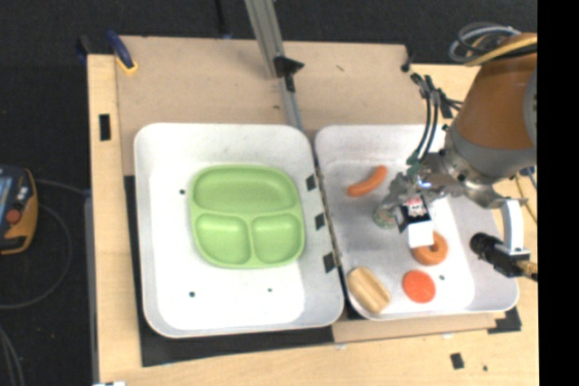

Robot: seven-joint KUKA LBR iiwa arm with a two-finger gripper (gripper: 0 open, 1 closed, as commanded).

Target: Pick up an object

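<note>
My gripper [398, 209] hangs low over the middle of the right bin [470, 298], on the end of the grey and orange arm coming in from the right. An orange sausage-shaped piece [366, 183] lies just up and left of it. A small dark item [386, 218] sits right at the gripper's tip, partly hidden by it. Below and to the right lie an orange ring [434, 249] and a red-orange disc [418, 286]. A tan bread roll [368, 289] rests in the bin's front left corner.
The left bin [163, 285] holds a green three-compartment plate [246, 215]. A metal post [262, 14] rises behind the bins, slanting toward the divider between them. Black cables and a fitting [498, 253] hang near the right bin's right side.
</note>
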